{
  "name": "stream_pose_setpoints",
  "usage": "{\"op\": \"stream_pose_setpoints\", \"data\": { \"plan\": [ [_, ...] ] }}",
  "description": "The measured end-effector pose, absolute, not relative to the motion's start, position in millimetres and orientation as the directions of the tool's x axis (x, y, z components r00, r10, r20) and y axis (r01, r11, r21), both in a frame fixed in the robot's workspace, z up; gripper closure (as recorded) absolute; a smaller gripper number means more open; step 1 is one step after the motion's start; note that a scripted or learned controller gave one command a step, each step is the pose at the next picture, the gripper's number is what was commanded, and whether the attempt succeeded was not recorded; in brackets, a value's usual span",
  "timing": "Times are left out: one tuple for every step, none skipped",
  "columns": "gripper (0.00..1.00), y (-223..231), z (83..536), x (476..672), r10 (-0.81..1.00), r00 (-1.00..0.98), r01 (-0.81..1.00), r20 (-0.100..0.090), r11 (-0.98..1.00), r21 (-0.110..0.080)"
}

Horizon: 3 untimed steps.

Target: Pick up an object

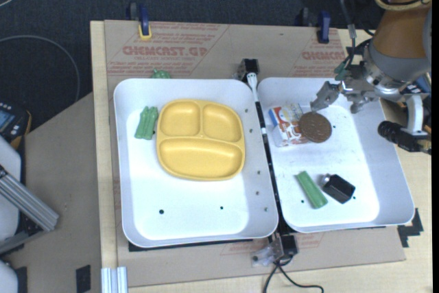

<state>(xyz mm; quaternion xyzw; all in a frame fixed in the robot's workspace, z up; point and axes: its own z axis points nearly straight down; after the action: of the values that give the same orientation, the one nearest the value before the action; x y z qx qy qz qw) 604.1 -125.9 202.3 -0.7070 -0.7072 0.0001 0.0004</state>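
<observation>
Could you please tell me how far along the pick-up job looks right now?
Done: the pincer hangs over the right bin, beside the brown disc. In hand: nothing visibly gripped. Left: closing on an object and lifting; disc, green stick and black block lie in the bin.

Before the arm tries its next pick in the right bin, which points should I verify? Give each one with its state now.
1. Gripper is above the right bin: ok.
2. Brown disc lies near the gripper, uncovered: ok.
3. Nothing is held yet: ok.
4. Disc is apart from the white packet: not ok, they touch.
5. Green piece and black object are away from the disc: ok.
6. Finger opening fits the disc: cannot tell.
</observation>
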Motion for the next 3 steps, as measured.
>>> {"op": "stream_pose_setpoints", "data": {
  "plan": [
    [1.0, -125.8, 213.3, 604.8, 1.0, -0.001, 1.0, 0.0, 0.001, 0.002],
    [1.0, -48.2, 371.1, 577.4, 1.0, -0.01, 1.0, 0.001, 0.01, 0.019],
    [1.0, 8.0, 397.9, 565.9, 1.0, -0.008, 1.0, 0.002, 0.008, 0.007]
  ]
}}
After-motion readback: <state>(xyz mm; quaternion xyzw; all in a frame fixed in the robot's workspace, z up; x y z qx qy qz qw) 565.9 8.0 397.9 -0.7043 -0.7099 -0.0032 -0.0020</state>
